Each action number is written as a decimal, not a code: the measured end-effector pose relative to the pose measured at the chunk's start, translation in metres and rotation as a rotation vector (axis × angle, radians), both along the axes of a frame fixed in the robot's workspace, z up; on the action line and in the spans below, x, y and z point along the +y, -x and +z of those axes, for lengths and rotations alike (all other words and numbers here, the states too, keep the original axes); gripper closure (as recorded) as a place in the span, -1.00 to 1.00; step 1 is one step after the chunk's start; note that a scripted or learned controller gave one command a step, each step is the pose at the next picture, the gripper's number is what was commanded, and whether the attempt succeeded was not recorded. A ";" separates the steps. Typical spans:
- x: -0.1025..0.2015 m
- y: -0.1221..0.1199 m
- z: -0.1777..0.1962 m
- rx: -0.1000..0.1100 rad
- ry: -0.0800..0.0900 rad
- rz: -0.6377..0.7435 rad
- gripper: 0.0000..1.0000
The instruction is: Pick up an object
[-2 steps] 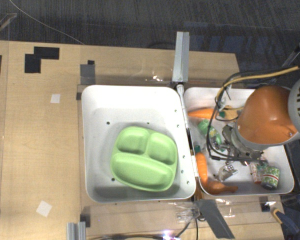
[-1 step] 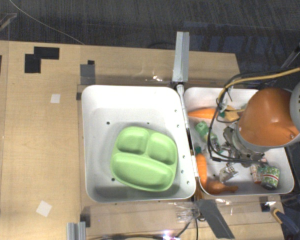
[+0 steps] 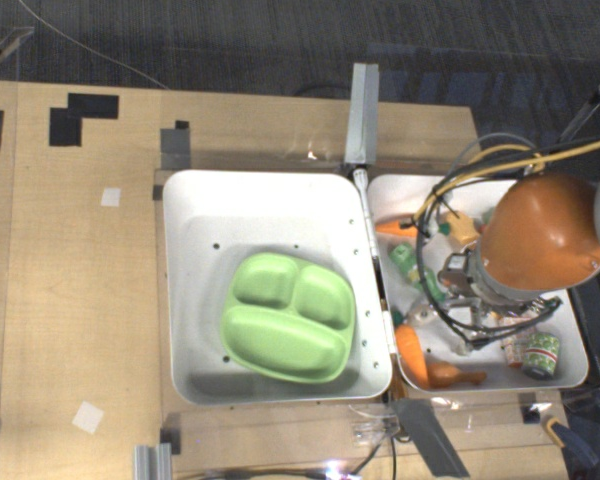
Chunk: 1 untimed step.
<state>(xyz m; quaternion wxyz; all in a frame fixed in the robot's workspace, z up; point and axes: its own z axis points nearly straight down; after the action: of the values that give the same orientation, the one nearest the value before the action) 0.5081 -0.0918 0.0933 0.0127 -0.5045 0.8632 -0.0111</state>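
Now | my arm (image 3: 540,230) low over right bin (image 3: 578,360) | end effector under wrist & cables, can't tell its state | carrot (image 3: 410,353) at bin's front-left corner | can (image 3: 541,354) front-right | green bits (image 3: 402,258) nr divider | left bin (image 3: 190,268) w/ green tray (image 3: 288,316) | both on worktop (image 3: 70,298)

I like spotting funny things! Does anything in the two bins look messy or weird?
Nothing looks broken or spilled. The green plate lies flat by itself in the left bin. The right bin is a jumble: carrots and a small can lie scattered under the arm, which hides some things.
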 end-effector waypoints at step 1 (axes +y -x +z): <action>-0.011 -0.018 -0.002 0.016 -0.009 -0.072 -1.00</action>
<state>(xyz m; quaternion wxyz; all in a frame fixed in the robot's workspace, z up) 0.5256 -0.1030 0.0913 0.0079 -0.4731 0.8809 -0.0037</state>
